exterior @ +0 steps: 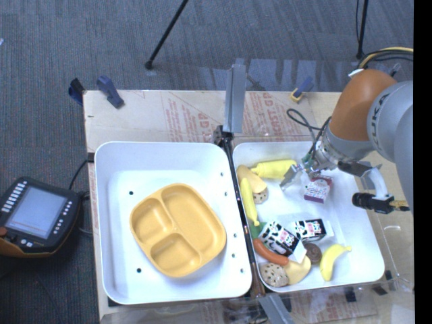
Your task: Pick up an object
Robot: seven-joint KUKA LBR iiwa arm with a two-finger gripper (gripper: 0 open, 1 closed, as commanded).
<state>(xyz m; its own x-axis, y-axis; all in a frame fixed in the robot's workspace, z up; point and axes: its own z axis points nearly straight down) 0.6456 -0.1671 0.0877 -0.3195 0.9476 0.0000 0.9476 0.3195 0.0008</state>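
My gripper [306, 174] hangs over the back of the right bin [368, 238], open, with nothing between its fingers. One grey finger [290, 176] points left toward a long yellow piece of toy food [273, 169]. Just in front of the gripper and slightly right lies a small pink-and-white carton [316, 190]. Nearer the front of this bin are two cow-patterned cartons [278, 235] [310, 229], a banana [332, 259], a hot dog [270, 252] and a cookie [275, 274].
A yellow divided plate [177, 229] lies in the left bin [108, 181]. More yellow toy food [248, 193] lines the right bin's left wall. A dark round piece [312, 252] sits among the front items. A tablet [35, 213] rests left of the bench.
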